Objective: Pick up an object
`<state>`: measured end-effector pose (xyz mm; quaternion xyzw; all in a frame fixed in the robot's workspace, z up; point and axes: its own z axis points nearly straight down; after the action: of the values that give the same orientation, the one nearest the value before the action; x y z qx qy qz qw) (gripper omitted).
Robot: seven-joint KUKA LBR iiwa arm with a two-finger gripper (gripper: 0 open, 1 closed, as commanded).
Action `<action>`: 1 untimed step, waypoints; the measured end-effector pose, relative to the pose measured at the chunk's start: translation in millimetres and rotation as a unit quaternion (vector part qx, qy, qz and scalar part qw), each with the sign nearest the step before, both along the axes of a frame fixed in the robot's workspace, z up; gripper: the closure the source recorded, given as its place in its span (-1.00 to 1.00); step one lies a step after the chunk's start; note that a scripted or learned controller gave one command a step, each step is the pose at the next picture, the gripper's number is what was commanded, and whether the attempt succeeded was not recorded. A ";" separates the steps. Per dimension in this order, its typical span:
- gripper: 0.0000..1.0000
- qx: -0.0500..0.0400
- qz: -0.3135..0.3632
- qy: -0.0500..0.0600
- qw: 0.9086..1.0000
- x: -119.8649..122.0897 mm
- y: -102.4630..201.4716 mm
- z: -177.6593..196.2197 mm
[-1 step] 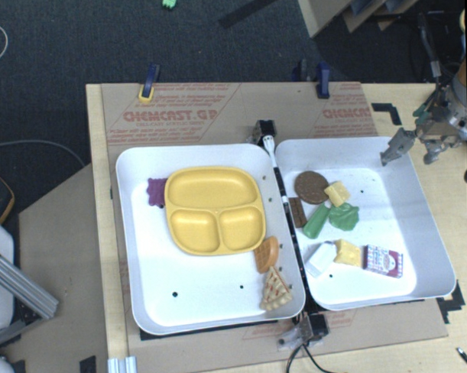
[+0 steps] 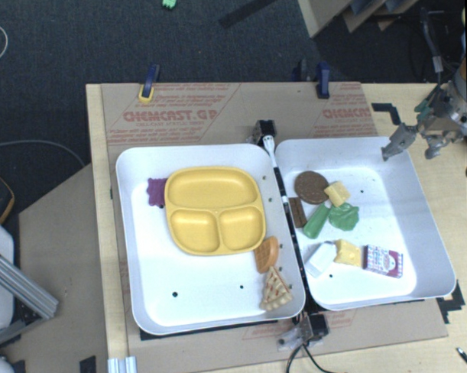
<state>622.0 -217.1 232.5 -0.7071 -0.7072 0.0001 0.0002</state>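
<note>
The right bin (image 2: 418, 214) holds a round brown cookie (image 2: 311, 187), a small yellow block (image 2: 338, 193), a green toy vegetable (image 2: 331, 218), a thin brown bar (image 2: 297, 212), a white piece (image 2: 320, 258), a yellow wedge (image 2: 347, 252) and a red-and-white packet (image 2: 382, 261). My gripper (image 2: 413, 145) hovers over that bin's far right corner, away from all of them. It is open with nothing between its fingers.
In the left bin (image 2: 136, 246) there is a yellow three-compartment plate (image 2: 215, 208), with a purple piece (image 2: 156, 191) at its left edge. An orange bread roll (image 2: 267, 253) and a waffle piece (image 2: 275, 289) lie near the divider. Clamps (image 2: 146, 85) grip the board's far edge.
</note>
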 end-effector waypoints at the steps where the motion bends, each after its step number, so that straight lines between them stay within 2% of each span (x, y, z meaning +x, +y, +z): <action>1: -1.00 0.001 0.000 0.003 1.000 3.2 -2.2 -62.6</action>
<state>625.2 -219.3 169.9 -0.7070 -0.7072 0.0016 0.0029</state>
